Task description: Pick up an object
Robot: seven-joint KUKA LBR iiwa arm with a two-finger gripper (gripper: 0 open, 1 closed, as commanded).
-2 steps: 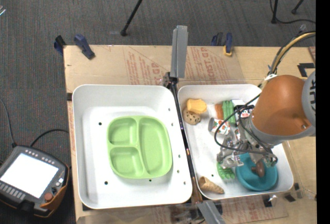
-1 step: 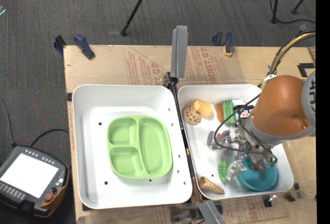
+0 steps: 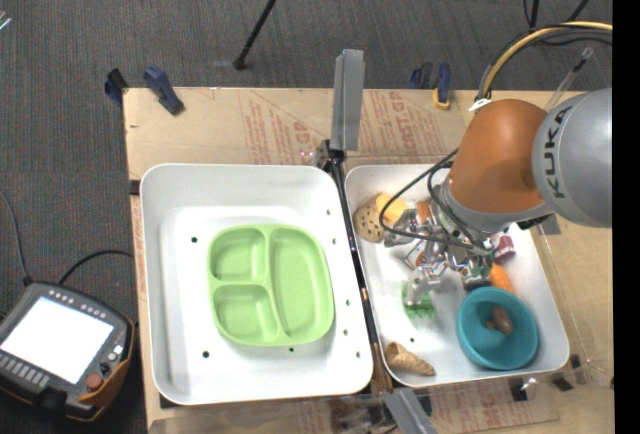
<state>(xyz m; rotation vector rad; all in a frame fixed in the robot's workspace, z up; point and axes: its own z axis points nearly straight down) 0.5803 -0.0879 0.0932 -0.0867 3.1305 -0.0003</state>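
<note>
In the right bin (image 3: 553, 294), my gripper (image 3: 430, 272) hangs down below the orange wrist band (image 3: 492, 167). Just beneath and in front of it lies a small green object (image 3: 417, 302), partly covered by the gripper's metal parts; I cannot tell whether they touch. Around the gripper lie a tan cookie (image 3: 369, 220), a yellow piece (image 3: 391, 208) and an orange carrot-like piece (image 3: 499, 276). A teal bowl (image 3: 497, 327) with a brown item inside stands at the front right. An ice cream cone (image 3: 410, 359) rests at the bin's front edge.
The left bin (image 3: 175, 222) holds a light green divided plate (image 3: 270, 284). A grey post (image 3: 348, 112) stands behind the seam between the bins. A teach pendant (image 3: 60, 347) lies on the floor at the lower left. Blue clamps (image 3: 162, 88) grip the bench's back edge.
</note>
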